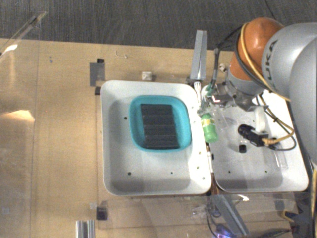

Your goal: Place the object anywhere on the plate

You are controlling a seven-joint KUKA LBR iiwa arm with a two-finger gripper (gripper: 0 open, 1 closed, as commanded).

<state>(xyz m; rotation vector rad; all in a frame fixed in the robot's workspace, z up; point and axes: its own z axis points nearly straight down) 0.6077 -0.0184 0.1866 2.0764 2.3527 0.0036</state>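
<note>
The green object (210, 129) lies at the left edge of the right bin (257, 182), just beside the divider. The gripper (214, 99) hovers directly above it; jaw state cannot be told. Grasp squarely, lift clear, then carry left to the teal plate (184, 125)

1. Two shallow white bins, a left one (111, 177) and a right one (257, 180), are set side by side on a wooden bench (49, 133).
2. Dark carpet (124, 9) is seen beyond the bench.
3. A small black block (101, 213) is fixed near the left bin.
</note>
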